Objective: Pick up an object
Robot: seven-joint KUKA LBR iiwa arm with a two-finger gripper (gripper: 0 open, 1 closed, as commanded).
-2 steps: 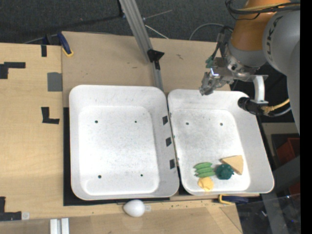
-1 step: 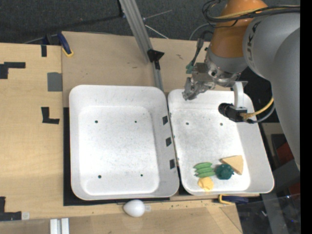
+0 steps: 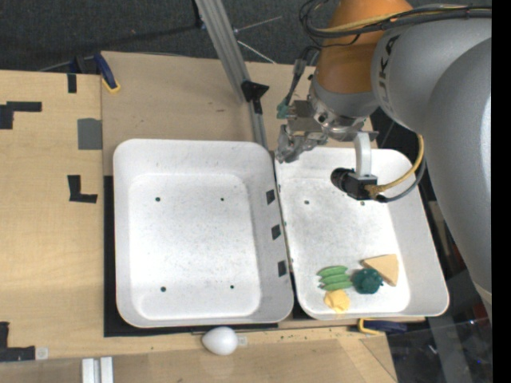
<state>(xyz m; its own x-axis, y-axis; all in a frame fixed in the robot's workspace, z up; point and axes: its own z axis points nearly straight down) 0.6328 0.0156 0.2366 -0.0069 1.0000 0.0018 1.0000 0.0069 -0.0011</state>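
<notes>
A white egg-shaped object (image 3: pixel 219 341) lies on the bench just below the left bin (image 3: pixel 192 154). The gripper (image 3: pixel 292 148) hangs over the top-left corner of the right bin (image 3: pixel 423 238); whether its fingers are spread or pressed together cannot be told. Near that bin's lower edge cluster a green pod (image 3: pixel 334 276), a yellow piece (image 3: pixel 338 300), a dark teal object (image 3: pixel 367 282) and a tan wedge (image 3: pixel 383 267).

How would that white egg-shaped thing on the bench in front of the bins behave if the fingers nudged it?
The white egg-shaped thing looks smooth and rounded, so it would probably roll rather than slide. It lies on the flat bench with no wall around it, so little would stop it. Its glossy curve may slip from a pinch. Weight cannot be judged.
</notes>
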